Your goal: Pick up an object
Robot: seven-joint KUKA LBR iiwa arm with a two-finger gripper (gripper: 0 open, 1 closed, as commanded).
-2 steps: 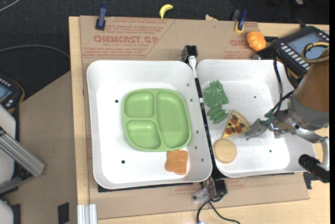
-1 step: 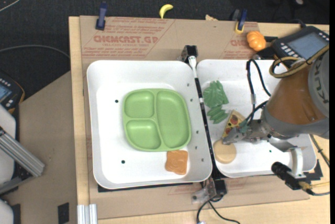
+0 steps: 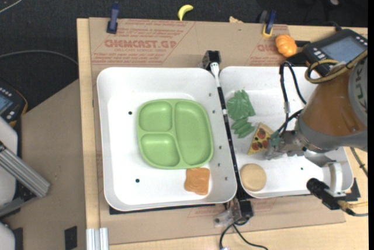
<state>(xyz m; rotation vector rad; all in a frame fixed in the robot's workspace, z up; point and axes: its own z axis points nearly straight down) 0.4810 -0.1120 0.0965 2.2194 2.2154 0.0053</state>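
Note:
My gripper (image 3: 274,147) is low in the right bin (image 3: 266,76), right beside a pizza slice (image 3: 259,138), touching or nearly touching its right edge. A green leafy toy (image 3: 240,111) lies just beyond the slice. A round tan bun (image 3: 253,177) sits at the bin's front, close to the gripper. The left bin (image 3: 114,126) holds a green divided plate (image 3: 174,132) and an orange food piece (image 3: 197,180) at its front. The arm's wrist covers the right part of the right bin.
A small orange fruit (image 3: 285,44) and a yellow banana (image 3: 184,10) lie on the cardboard behind the bins. Blue clamps (image 3: 113,18) hold the board's back edge. A black divider clip (image 3: 211,59) sits between the bins.

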